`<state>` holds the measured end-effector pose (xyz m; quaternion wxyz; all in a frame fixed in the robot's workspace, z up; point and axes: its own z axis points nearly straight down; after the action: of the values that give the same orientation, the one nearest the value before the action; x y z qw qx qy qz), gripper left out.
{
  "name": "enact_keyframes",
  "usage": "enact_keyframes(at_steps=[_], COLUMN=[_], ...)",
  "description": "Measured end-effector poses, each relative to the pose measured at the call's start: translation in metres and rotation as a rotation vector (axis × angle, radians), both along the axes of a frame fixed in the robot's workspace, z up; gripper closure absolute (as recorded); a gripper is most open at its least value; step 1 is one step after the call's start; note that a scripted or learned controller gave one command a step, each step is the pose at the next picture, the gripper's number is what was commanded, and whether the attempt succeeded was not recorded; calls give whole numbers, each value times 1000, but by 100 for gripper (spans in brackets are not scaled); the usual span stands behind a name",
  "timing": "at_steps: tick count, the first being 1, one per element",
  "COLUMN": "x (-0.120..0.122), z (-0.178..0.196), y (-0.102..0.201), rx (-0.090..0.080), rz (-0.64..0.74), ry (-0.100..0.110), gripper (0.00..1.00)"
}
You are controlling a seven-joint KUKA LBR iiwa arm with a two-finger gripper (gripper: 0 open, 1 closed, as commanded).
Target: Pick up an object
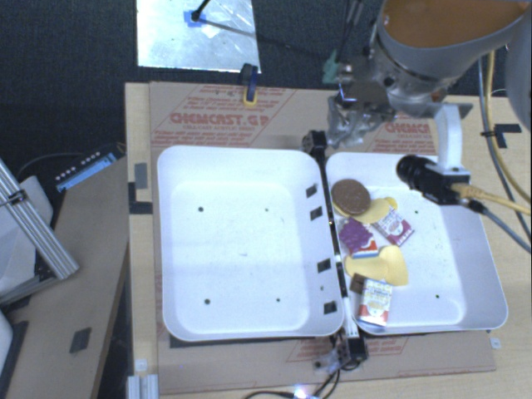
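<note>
Two white bins point(241, 248) side by side; gripper point(353, 127) jaw state indiscernible.

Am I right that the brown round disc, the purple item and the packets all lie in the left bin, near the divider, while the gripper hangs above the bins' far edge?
Not quite: the camera view shows them in the right bin, not the left bin. The brown round disc, the purple item and the packets do lie near the divider, and the gripper does hang above the far edge.
</note>
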<state>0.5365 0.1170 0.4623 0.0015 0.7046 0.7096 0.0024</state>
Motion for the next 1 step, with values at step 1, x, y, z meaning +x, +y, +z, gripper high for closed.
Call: enact_keyframes(at_steps=[1], x=[43], z=[58], y=[18], rx=[1], rz=[0], ry=[-5], gripper=[100])
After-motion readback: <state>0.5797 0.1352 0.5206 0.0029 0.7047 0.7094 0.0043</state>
